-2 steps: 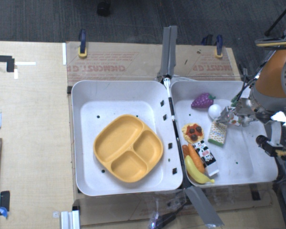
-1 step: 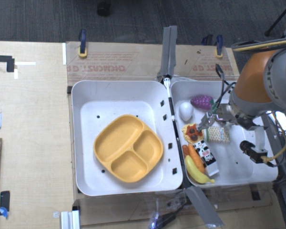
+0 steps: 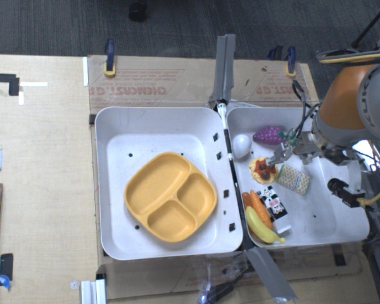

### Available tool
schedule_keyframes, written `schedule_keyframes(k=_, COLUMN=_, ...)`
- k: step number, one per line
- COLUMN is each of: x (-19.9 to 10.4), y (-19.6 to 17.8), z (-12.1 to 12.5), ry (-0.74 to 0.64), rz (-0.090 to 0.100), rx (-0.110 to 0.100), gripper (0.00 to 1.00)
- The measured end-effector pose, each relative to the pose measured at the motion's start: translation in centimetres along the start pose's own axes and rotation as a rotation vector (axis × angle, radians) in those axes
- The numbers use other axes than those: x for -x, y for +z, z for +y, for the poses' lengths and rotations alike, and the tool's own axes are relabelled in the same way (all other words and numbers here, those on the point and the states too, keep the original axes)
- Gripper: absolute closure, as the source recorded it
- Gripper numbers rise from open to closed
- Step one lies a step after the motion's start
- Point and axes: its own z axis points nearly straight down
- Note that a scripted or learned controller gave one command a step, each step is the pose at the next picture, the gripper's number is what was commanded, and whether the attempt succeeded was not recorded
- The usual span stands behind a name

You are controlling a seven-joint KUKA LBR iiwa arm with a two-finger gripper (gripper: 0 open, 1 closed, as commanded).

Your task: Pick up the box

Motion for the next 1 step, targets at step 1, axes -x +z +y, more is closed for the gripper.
schedule_keyframes(k=1, x=3.7, y=-0.05, z=2.15, ry=-0.109, rz=-0.003, rx=0.003, gripper=0.0)
